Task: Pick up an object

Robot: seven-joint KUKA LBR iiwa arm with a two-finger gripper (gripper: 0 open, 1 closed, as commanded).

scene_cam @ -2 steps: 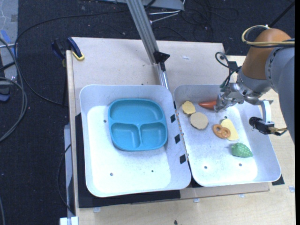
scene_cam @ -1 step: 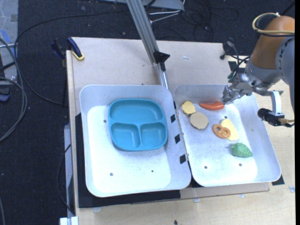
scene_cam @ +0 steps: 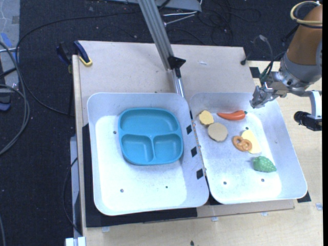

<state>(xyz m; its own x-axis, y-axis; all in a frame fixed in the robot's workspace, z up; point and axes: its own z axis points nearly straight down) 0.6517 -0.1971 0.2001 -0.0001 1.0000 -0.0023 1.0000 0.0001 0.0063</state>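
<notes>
Camera view | blue divided plate (scene_cam: 151, 136) sits in left bin (scene_cam: 102, 188) | right bin (scene_cam: 287, 183) has the toy food: yellow piece (scene_cam: 206, 118), tan cookie (scene_cam: 218, 132), red chili (scene_cam: 231, 115), orange ring (scene_cam: 242, 143), green lump (scene_cam: 264, 164) | gripper (scene_cam: 258, 99) hangs over right bin's far edge, just right of the chili, jaws too blurry to call

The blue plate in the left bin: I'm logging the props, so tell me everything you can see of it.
The blue plate is a light blue, rounded-rectangle tray with a matte, plastic look. Raised ridges split it into three compartments: one long section across the far side and two smaller ones on the near side. It lies flat and right side up in the left bin, toward the bin's far half, resting on the white floor. No other item touches it.
</notes>
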